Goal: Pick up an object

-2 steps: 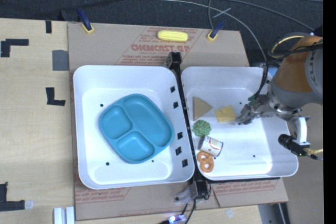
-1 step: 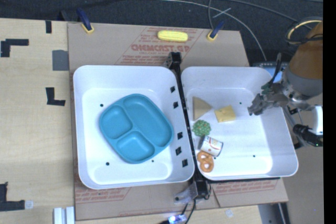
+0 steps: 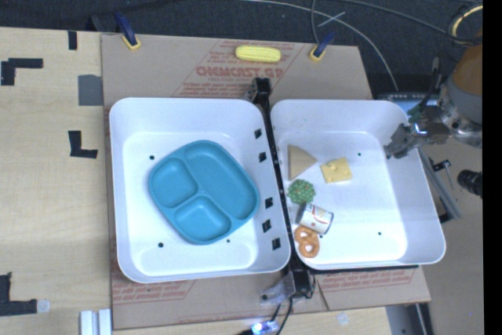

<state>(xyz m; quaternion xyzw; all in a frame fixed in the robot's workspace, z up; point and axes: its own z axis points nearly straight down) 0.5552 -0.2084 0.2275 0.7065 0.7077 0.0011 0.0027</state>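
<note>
In the right bin (image 3: 408,192) lie a yellow cheese block (image 3: 336,170), a tan wedge (image 3: 299,162), a green broccoli piece (image 3: 301,191), a small red-and-white can (image 3: 318,217) and an orange pretzel (image 3: 307,242). My gripper (image 3: 402,139) hangs over the bin's right rim near its far corner, well right of the cheese block and apart from every object. Nothing lies between its dark fingers.
The left bin (image 3: 125,169) holds a blue divided plate (image 3: 203,191). A yellow banana-like toy (image 3: 257,54) lies on the cardboard behind the bins. Clamps (image 3: 128,34) pin the cardboard at the back. Cables cross the dark floor above.
</note>
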